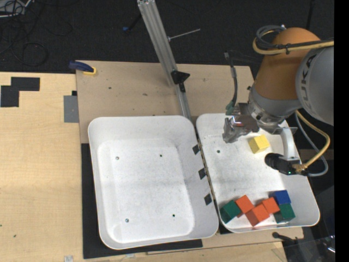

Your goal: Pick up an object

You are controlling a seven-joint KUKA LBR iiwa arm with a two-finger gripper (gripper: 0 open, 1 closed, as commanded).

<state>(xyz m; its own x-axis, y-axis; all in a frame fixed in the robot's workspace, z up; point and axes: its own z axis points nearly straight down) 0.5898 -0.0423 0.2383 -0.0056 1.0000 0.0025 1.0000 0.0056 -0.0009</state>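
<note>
My gripper (233,130) hangs over the far part of the right bin (240,171), above bare white floor. A yellow block (259,143) lies just to its right, apart from it. Along the bin's near edge sits a cluster of blocks: a green one (230,210), three orange ones (245,203) (258,215) (271,205), a blue one (281,197) and a dark green one (284,214). Nothing shows held by the gripper.
The left bin (147,173) lies beside the right one, with black clips (202,172) along the shared rim. A slanted aluminium rail (161,42) rises behind the bins. Cables and a black fitting (278,162) hang from the wrist over the right bin.
</note>
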